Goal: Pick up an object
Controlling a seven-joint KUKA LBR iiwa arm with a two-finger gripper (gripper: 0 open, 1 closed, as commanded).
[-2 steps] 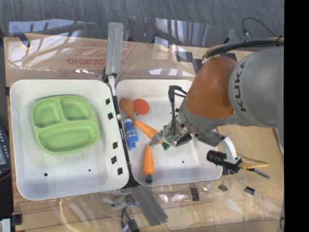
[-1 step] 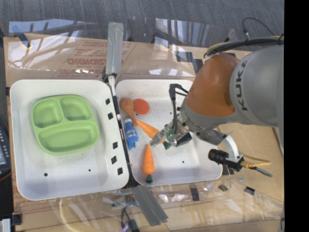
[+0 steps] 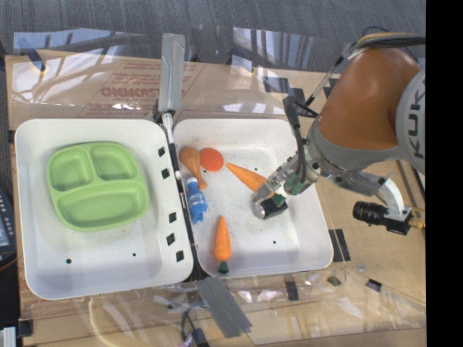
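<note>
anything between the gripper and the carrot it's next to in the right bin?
Nothing visible. The gripper sits low in the right bin, right at the thick end of the nearer carrot, with bare bin floor around that end. The chicken drumstick, red disc, blue bottle and second carrot all lie farther left.

We see two bins side by side. The left bin [image 3: 29,266] holds a divided plate [image 3: 98,185]. In the right bin [image 3: 311,248] lie a drumstick [image 3: 192,164], tomato [image 3: 211,159], two carrots [image 3: 246,176] [image 3: 222,241], and perhaps a bottle [image 3: 195,199] along its left wall.
</note>
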